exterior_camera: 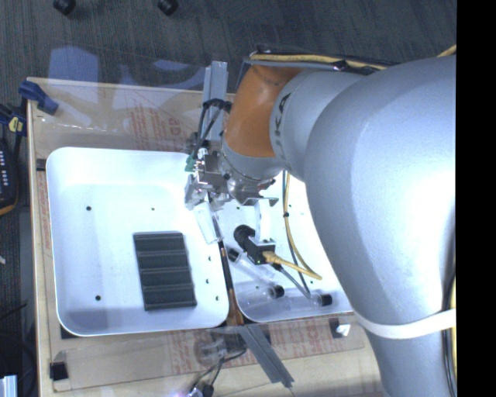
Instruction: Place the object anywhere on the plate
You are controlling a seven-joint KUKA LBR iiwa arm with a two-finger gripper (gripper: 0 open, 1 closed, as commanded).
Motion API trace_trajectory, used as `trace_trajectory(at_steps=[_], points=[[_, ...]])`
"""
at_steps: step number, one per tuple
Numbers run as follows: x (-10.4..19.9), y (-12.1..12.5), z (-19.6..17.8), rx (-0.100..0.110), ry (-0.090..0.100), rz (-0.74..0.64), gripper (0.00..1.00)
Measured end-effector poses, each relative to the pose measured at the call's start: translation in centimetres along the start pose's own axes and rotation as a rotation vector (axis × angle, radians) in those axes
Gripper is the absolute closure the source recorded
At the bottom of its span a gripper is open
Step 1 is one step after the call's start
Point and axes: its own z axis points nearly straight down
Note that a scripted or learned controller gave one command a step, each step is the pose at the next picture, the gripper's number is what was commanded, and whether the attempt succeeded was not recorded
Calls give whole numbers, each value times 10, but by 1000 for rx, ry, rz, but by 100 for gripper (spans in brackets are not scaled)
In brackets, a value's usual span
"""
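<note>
Pale wood makes up the table (116, 349), which fills most of the frame, with dark floor (310, 23) across the top edge. The end effector (205, 209) hangs near the middle of the frame, over the upper right part of the left bin (101, 178), close to that bin's right wall. Whether it is spread or pressed together cannot be told from this slanted look down, and nothing can be seen gripped in it.

Just above the end effector sits the orange band (256, 101), and from there the grey arm (372, 178) swells out to cover the right half of the frame.

Below and to the left of the end effector, well apart from it, a dark ribbed slab (164, 270) lies flat on the floor of the left bin, in its lower middle part. Its long side runs roughly up and down the frame, and its ribs run crosswise. It touches none of the bin walls.

The right bin (267, 310) stands just beside the left one, the two rims nearly touching; the arm hides most of it, leaving its lower left corner in sight.

Farther out, a metal bracket (263, 353) lies on the table at the bottom centre, below the gap between the bins. A blue clamp (35, 97) sits at the table's upper left corner.
</note>
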Motion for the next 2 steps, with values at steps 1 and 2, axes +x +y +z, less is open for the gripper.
trace_trajectory(at_steps=[1, 2], points=[[75, -117, -22, 1, -3, 62, 100], [142, -123, 94, 1, -5, 336, 100]])
